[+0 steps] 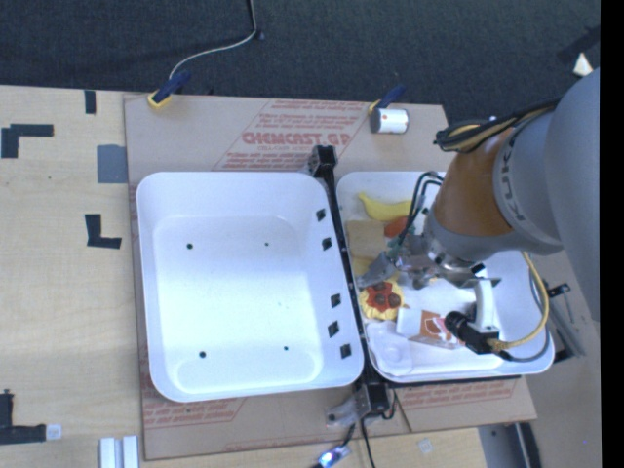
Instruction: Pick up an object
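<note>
Since the task names no particular object, any piece of the clutter in the right bin [542, 359] would serve, and all of it sits toward that bin's left half: a yellow banana-shaped piece [382, 206] near the far wall, a small red-orange item [395, 227] just beside it, a round yellow-and-red toy [381, 300] lower down close to the divider, and a white carton with a red label [425, 326] near the front. The gripper [405, 264] hangs low among these, just above the round toy, probably because the pile is thickest there. Whether the jaws are apart or together I cannot tell; the wrist body and its cabling cover them, and nothing shows as held. Arm enters from the right, orange band [466, 191] over the bin's middle, so the approach looks steep and downward. Left bin [161, 261] lies alongside, sharing the black divider [336, 252]. Both bins rest on a cardboard sheet [283, 135] laid over the surface, likely to keep them placed
</note>
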Controlling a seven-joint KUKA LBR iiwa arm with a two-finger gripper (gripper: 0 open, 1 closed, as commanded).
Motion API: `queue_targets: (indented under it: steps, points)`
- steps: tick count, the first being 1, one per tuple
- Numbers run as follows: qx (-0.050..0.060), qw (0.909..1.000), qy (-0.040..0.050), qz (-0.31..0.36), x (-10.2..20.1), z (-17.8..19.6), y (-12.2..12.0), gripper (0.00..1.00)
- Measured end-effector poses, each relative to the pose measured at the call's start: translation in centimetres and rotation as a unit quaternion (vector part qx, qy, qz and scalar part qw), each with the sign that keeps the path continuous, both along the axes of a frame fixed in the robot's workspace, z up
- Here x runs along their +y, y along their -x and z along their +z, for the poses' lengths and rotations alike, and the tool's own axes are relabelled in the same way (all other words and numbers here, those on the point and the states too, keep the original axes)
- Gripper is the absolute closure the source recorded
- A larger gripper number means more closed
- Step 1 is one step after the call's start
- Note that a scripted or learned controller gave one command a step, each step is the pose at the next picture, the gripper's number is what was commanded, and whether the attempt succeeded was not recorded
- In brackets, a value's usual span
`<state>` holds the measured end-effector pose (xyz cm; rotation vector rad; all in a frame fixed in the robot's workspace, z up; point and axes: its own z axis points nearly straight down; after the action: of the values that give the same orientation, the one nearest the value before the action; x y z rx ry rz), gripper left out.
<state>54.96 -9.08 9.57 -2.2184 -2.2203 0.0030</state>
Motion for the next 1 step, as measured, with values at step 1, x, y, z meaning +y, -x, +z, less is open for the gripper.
queue_targets:
  steps: [1]
  points:
    - [0.000, 1.0000, -0.0001, 0.000, -0.03, -0.13, -0.05, 0.00]
